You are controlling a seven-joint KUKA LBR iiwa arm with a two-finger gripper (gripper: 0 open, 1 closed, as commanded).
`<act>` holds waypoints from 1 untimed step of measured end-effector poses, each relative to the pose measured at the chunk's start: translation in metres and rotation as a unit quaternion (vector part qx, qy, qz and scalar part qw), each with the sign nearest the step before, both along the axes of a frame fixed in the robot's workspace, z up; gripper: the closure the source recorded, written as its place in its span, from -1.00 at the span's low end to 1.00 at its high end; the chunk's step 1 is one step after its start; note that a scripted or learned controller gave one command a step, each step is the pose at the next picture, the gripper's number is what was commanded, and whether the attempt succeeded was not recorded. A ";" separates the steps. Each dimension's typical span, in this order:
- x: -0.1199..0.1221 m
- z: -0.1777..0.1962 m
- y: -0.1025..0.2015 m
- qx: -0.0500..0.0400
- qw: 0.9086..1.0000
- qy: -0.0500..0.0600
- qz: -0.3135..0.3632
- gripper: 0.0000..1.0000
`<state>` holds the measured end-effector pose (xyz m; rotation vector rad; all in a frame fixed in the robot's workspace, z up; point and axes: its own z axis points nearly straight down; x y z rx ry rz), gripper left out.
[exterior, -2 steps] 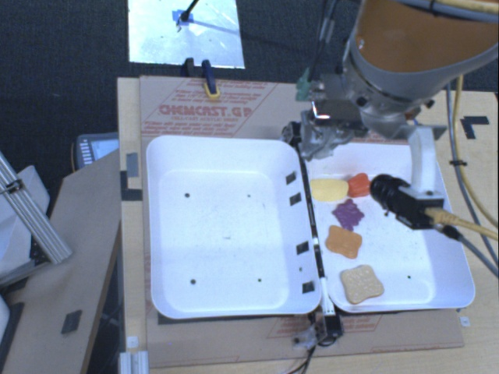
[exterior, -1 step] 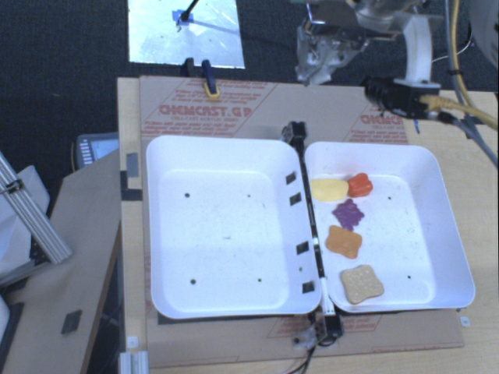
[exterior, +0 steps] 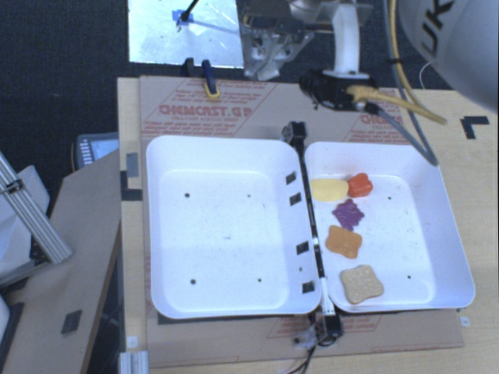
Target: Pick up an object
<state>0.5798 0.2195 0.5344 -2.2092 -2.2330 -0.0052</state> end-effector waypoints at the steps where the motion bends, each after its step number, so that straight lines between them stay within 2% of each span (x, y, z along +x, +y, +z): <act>1: -0.018 -0.181 0.015 -0.004 1.000 0.008 -0.003 1.00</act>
